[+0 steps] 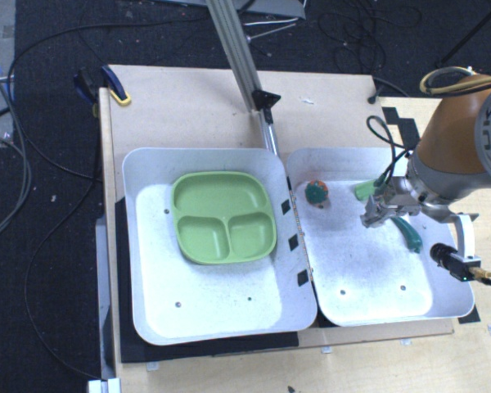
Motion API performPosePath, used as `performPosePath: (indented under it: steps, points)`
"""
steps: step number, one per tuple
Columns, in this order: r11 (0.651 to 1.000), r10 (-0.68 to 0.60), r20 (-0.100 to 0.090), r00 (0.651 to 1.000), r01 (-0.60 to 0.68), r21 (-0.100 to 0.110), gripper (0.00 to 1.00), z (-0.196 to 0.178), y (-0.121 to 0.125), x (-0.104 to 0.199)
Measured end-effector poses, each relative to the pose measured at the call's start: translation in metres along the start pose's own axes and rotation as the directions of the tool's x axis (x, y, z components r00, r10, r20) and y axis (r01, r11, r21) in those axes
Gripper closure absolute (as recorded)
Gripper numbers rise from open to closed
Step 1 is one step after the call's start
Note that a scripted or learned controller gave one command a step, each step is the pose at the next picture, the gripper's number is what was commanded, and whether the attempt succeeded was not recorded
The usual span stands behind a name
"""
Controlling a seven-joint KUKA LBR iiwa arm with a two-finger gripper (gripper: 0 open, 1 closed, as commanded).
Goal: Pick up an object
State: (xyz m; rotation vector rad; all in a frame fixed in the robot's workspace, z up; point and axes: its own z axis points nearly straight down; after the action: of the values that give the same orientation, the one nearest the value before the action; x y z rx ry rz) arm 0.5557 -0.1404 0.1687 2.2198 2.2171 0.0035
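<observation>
Arm: The grey arm with the orange band is reaching in from the right and hanging low over the right bin [344,297].

End effector: The end effector [380,214] is sitting near the back right part of that bin. I cannot tell how it is set, and I am not seeing anything caught in it.

Things to pick: A small round toy [316,192], green with a bit of red, is lying near the back left of the right bin. A light green piece [363,190] is lying just beside the end effector, toward the back. A dark green long thing [409,232] is lying just beside it on the other side, toward the front.

Other bin: A green plate with three parts [225,217] is lying in the left bin [147,301], well apart from the arm.

Worry one: The end effector is hanging between the two green things, so it could be closing on nothing.

Worry two: It could be bumping one thing and pushing it to the bin wall.

Worry three: The round toy is looking ready to roll if it is touched on its side.

Worry four: The dark green thing is lying flat and thin, so it could be slipping out.
</observation>
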Motion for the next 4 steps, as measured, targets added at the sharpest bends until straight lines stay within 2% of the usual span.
performPosePath:
  steps: [2, 3, 4]
  points:
    - [1.0, -0.004, 0.0, 1.0, 0.004, 0.0, 1.0, -0.077, -0.001, 0.003]
    - [1.0, -0.008, -0.002, 1.0, 0.008, 0.004, 1.0, -0.077, 0.005, 0.059]
    - [1.0, -0.008, -0.002, 1.0, 0.008, 0.003, 1.0, -0.065, 0.022, 0.116]
